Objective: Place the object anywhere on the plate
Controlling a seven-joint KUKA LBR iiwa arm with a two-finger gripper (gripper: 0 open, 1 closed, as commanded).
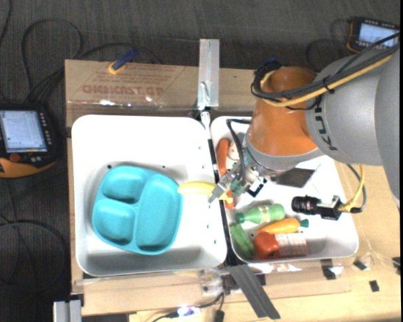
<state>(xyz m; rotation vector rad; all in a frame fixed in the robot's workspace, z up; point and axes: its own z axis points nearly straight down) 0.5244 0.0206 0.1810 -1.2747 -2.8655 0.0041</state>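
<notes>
**Yellow banana at the tip of the hand, beside the plate**

Two white bins are seen side by side on the counter (379,247). A turquoise plate (138,210) with three compartments is set in the left bin (94,139), toward its front left.

A yellow banana (196,188) is seen in the left bin, between the plate and the wall that divides the bins. Its left end is at the plate's right rim, and its right end is met by the tip of the hand (223,190). The banana is pointed across the bin, nearly level. Whether it is resting on the bin floor or raised above it cannot be told.

The hand is placed over the dividing wall, under the orange band of the grey arm (289,119). Whether the hand is apart, together or clamped on the banana cannot be told.

Several things are gathered in the right bin (336,240). An orange carrot (221,154) is laid along the dividing wall, just behind the hand. A green bottle (262,214) is laid on its side in front of the hand. A second orange piece (282,226) and a red bottle (282,245) are laid close together before it, and a green piece (240,235) is just to their left. A dark flat piece (297,177) is partly covered by the arm.
</notes>
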